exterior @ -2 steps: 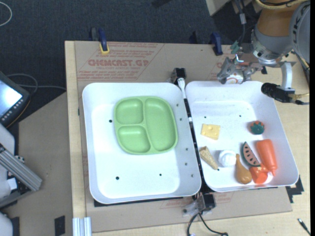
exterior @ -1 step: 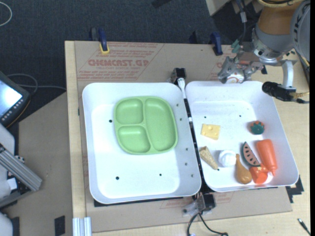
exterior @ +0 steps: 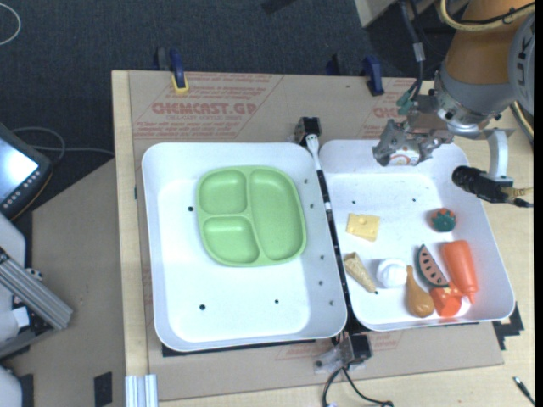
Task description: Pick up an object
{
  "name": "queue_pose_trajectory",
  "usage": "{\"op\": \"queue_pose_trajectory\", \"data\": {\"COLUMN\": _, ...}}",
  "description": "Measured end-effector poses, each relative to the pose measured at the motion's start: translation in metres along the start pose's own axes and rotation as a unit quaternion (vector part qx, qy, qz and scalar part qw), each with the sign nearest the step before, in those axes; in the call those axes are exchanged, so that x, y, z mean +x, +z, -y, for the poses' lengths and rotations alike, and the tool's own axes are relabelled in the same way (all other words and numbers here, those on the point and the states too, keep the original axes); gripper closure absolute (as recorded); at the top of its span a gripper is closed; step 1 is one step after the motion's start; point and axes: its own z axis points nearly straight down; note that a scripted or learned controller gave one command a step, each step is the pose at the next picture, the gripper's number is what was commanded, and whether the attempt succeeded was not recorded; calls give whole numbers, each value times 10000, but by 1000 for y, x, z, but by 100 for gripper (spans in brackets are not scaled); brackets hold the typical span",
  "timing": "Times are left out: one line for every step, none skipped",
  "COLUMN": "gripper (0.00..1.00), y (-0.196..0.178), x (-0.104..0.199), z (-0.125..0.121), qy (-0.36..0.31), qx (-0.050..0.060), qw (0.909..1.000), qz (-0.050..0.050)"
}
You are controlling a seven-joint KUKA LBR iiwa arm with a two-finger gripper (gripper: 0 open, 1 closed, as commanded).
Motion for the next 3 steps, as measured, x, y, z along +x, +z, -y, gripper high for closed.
{"op": "queue_pose_trajectory", "data": {"gripper": 100, "y": 2, "x": 15, "z": 49, "qy": 1, "qx": 5, "qw": 10000, "qz": -1}}
{"op": "queue_pose_trajectory", "data": {"gripper": 100, "y": 3, "x": 56, "z": 89, "qy": -19, "qx": 4, "qw": 10000, "qz": -6}}
{"op": "queue_pose_trajectory", "data": {"gripper": 100, "y": 20, "x": 58, "z": 105, "qy": 3, "qx": -4, "qw": 10000, "qz": 1}}
